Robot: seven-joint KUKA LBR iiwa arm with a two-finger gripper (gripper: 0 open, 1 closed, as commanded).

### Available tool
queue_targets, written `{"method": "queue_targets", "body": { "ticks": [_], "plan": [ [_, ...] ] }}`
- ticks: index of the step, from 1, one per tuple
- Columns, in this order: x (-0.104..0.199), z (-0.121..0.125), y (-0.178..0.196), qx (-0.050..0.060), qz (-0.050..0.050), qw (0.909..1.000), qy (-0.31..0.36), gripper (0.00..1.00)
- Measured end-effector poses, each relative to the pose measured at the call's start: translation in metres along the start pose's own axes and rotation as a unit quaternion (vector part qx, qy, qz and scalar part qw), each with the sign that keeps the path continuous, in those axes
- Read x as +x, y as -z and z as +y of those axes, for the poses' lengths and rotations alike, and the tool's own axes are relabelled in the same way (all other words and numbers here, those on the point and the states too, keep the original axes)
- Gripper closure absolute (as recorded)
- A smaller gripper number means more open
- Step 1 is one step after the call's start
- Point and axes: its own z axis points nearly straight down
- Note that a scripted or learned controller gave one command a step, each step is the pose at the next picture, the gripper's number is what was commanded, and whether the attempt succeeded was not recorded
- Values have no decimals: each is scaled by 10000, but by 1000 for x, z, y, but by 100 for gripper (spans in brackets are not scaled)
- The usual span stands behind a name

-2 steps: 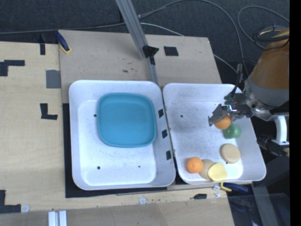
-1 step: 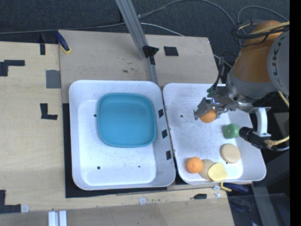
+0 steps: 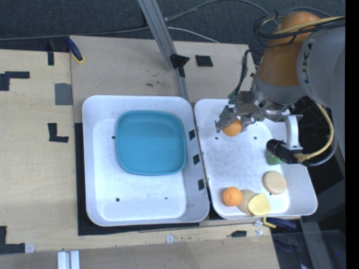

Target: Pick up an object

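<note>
Pale wood is carrying the whole setup, two shallow white bins sitting side by side on it. From where I'm standing, the pincer is hanging over the far end of the right bin, and a small orange ball is sitting right at its fingertips, seemingly just under and between them. I cannot tell whether the fingers are pressing on it or merely straddling it, nor whether it is clear of the bin floor, so I'm judging the pick as under way but not proven; lifting it away is what remains.

Well nearer to me than the pincer, in the same bin, a second orange ball is lying beside a yellow round piece that is overlapping something tan, and a beige disc is sitting just beyond those. A small green thing is peeking from under the arm's cabling (too hidden to name). Off to the pincer's far side, the left bin is holding a blue square plate.
</note>
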Motion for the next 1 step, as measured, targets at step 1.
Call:
{"method": "queue_targets", "body": {
  "ticks": [1],
  "plan": [
    [53, 27, 3, 0, 2, 10000, 4, 100]
  ]
}}
